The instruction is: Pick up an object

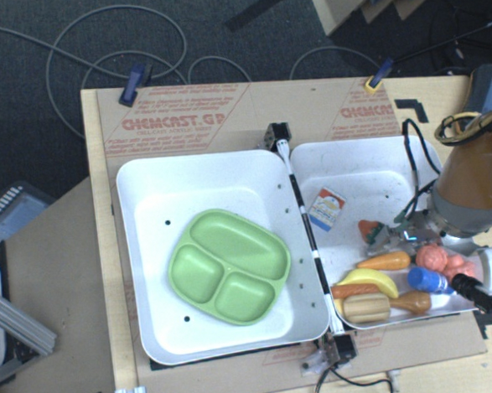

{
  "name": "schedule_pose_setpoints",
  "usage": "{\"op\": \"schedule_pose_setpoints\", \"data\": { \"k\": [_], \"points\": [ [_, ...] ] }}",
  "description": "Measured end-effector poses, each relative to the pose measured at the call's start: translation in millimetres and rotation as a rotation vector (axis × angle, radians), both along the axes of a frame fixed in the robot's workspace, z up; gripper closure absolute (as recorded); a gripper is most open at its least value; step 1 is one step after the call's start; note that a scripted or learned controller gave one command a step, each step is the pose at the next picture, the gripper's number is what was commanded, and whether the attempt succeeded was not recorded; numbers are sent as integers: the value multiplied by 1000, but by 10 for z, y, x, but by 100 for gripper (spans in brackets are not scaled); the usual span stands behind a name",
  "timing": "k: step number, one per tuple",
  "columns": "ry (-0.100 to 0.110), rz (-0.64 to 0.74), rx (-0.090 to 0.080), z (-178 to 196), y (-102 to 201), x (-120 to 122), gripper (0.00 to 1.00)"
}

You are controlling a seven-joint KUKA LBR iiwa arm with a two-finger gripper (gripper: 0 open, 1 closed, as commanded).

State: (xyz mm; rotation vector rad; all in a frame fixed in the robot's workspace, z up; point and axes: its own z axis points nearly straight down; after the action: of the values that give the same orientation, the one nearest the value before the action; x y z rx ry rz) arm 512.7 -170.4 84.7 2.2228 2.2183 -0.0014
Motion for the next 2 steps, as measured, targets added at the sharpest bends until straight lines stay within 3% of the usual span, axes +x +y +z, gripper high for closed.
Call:
{"op": "schedule_pose_setpoints", "data": {
  "k": [1, 2],
  "points": [
    [-2, 4, 2, -1, 620, 510, 0],
    [-3, 3, 0, 98, 611, 510, 100]
  ]
}}
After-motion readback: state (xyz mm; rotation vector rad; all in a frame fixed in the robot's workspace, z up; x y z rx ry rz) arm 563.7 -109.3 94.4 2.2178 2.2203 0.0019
